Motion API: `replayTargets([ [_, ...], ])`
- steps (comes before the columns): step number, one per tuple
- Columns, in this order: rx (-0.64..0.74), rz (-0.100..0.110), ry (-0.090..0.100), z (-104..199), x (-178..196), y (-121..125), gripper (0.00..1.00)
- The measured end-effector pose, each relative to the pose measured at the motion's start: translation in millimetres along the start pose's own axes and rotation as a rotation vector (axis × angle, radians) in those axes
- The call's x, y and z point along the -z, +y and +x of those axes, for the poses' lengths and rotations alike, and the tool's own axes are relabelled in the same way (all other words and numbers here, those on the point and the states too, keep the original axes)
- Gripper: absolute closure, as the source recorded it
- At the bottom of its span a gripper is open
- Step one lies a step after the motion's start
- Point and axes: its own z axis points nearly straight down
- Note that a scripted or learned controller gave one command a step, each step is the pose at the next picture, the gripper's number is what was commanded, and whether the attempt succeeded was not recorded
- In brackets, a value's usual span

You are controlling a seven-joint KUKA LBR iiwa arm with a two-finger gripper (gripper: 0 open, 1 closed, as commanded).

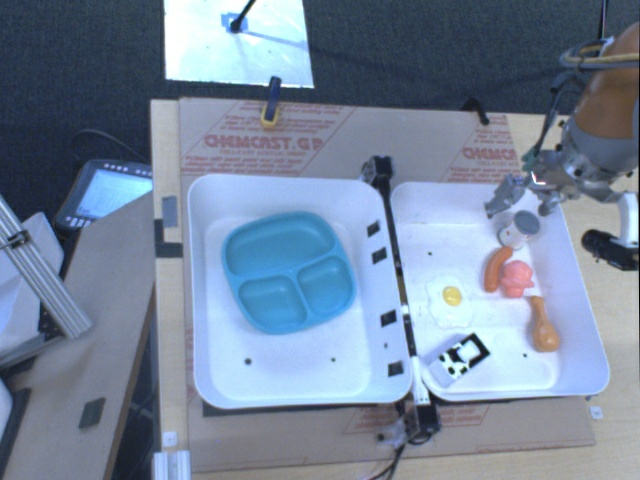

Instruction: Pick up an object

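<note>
My gripper hangs over the far right part of the right bin, its two grey fingers spread apart and open with nothing between them. Just below it lies a small round grey-white piece. Nearer the front are an orange sausage, a pink toy, a fried egg, an orange drumstick and a black-and-white block.
The left bin holds a blue divided plate. A black divider runs between the bins. A yellow clamp sits on the cardboard behind them. A tablet lies off the bench at left.
</note>
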Motion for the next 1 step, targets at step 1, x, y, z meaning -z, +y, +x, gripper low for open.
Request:
replayTargets([
  [1, -0.003, -0.001, -0.001, 4.9, -47.1, -7.8, 0.0],
])
